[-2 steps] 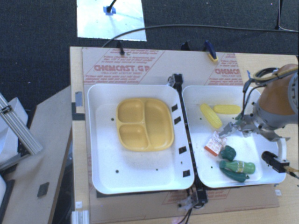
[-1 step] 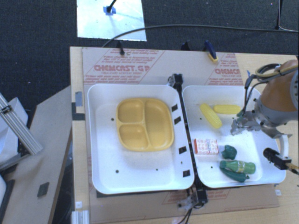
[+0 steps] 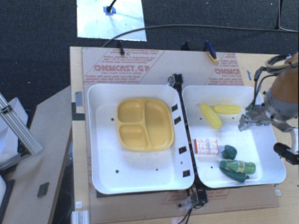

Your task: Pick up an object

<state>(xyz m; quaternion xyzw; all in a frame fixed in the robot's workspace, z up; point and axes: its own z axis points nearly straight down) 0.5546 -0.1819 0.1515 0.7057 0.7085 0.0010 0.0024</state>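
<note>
The right bin [image 3: 275, 164] holds two yellow corn cobs: one lies slantwise [image 3: 210, 115], the other [image 3: 227, 109] flat behind it. Nearer the front lie a small red-and-white box [image 3: 206, 146], a dark green lump [image 3: 229, 151] and a green bottle with a yellow-green label [image 3: 238, 168]. My gripper [image 3: 246, 122] hangs over the right side of this bin, right of the corn cobs and behind the green things. It touches none of them, and nothing shows in it.
A yellow divided plate [image 3: 144, 124] lies in the left bin [image 3: 100, 139]. A black clipped seam [image 3: 182, 125] joins the two bins. The grey arm [image 3: 285, 97] comes in over the right bin's right wall. Cables run across the back of the bench.
</note>
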